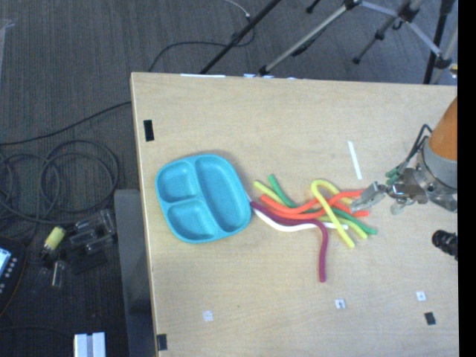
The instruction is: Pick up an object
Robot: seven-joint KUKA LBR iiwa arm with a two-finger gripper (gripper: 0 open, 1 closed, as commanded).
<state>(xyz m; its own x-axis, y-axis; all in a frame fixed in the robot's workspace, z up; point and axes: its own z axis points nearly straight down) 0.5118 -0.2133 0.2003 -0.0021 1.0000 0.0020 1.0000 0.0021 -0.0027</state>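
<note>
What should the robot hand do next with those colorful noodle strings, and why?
Probably close and then lift a little. The hand sits low at the right end of the bundle of colorful strings, with its tips right at the red and orange strands. The blue divided plate lies to the left, touching the bundle's far end, so a straight lift looks safest.

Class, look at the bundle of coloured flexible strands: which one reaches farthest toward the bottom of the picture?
The purple strand. Its free end hooks down alone, below the others.
</note>
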